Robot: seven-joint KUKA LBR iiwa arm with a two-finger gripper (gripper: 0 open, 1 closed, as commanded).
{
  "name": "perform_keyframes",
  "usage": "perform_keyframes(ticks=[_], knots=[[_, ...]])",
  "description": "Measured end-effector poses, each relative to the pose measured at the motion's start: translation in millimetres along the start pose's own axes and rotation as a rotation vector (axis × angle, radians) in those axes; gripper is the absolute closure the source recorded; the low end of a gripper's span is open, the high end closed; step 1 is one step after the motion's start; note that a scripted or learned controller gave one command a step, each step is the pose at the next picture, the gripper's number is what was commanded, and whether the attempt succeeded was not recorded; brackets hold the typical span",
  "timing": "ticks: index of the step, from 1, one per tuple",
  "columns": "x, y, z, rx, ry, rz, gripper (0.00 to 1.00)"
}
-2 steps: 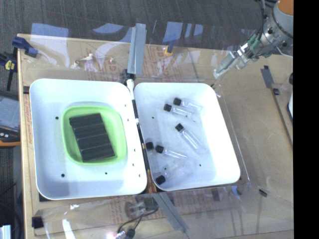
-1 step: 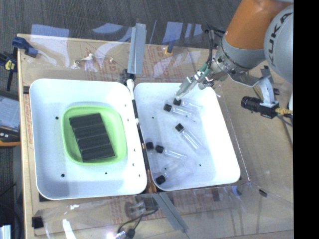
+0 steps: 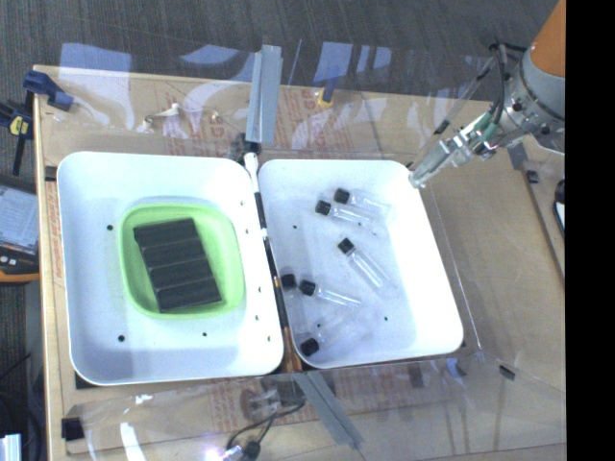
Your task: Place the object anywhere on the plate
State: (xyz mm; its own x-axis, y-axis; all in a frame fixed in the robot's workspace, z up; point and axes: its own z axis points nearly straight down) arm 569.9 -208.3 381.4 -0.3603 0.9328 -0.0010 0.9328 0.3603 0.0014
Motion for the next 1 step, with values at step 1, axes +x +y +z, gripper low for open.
perform_keyframes(ticks=[1], knots=[[-30.5, 75.2, -61.4, 0.000, 0.002, 0.002, 0.00]])
